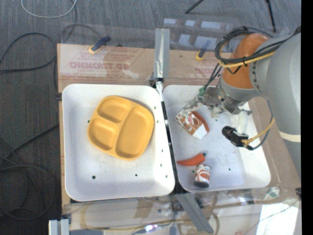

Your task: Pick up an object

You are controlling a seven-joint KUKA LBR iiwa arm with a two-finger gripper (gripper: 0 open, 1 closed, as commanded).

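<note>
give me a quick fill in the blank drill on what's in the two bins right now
1. The yellow divided tray lies in the ____ bin.
2. The tray has ____ compartments.
3. The orange chili pepper lies between the small carton and the ____.
4. The gripper hangs over the ____ bin.

Missing words: left; three; small can; right
</note>
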